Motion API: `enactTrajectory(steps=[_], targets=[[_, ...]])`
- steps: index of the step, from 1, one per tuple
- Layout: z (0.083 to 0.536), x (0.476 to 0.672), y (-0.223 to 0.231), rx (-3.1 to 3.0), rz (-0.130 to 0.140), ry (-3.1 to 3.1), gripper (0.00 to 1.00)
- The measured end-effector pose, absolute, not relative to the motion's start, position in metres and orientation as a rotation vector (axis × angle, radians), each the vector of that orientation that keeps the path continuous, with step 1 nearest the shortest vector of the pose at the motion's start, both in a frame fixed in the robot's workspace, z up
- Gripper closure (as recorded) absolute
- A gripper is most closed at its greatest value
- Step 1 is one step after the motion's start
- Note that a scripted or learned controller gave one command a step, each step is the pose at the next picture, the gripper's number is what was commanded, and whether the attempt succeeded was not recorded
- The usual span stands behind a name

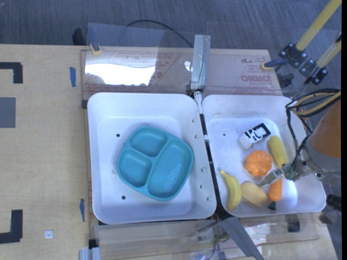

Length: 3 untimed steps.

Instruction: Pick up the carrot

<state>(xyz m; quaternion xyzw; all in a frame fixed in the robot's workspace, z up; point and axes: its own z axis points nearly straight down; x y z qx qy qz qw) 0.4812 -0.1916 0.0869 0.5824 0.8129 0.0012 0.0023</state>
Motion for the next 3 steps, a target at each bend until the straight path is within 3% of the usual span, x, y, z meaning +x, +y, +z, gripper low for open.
enactTrajectory(steps=[1, 2, 3], targets=[[0.099, 0.483, -0.193, 1.824, 0.008, 2.541, 1.0], [0.121, 0.48, -0.215, 1.585, 0.001, 2.705, 1.0], [0.208, 0.545, -0.172, 1.352, 0.005, 2.825, 1.0]])
